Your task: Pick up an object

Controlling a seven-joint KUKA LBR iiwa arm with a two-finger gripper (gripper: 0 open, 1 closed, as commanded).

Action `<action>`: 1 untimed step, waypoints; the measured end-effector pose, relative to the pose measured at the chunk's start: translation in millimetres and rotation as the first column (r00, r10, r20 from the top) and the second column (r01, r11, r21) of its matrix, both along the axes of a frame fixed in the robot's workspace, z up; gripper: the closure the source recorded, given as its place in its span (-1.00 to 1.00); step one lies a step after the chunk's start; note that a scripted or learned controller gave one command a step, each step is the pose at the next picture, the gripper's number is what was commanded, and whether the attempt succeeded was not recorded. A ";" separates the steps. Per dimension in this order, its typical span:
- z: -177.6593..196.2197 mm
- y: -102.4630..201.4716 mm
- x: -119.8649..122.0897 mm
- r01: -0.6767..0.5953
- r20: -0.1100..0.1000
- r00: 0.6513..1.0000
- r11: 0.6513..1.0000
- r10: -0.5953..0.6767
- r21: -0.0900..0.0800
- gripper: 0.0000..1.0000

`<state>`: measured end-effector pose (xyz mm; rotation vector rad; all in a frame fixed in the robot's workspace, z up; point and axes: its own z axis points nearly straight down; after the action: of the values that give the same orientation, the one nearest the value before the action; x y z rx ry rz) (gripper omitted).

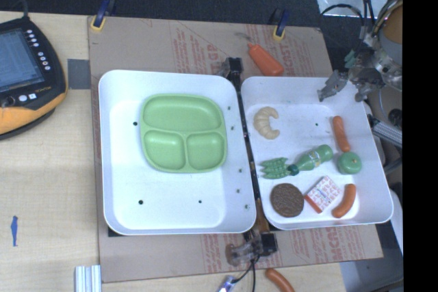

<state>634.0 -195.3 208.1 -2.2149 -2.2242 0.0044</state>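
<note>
Right bin [301, 98]: pale, curved croissant [267, 122]

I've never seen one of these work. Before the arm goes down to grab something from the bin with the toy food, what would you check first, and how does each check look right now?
1. Things to pick lie in the right bin: ok, for example the croissant and the cookie.
2. Hand carries nothing: ok, nothing is seen between its tips.
3. Hand is over the right bin: ok, at its upper right corner.
4. Hand is open wide enough: cannot tell.
5. Items are spaced apart: not ok, the green bottle touches the leafy vegetable.
</note>
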 end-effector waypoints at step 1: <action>-109.5 -16.6 -26.6 -0.001 -0.001 1.000 1.000 0.001 -0.001 -1.00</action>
<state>607.5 -211.9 98.6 -2.2137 -2.2250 0.0063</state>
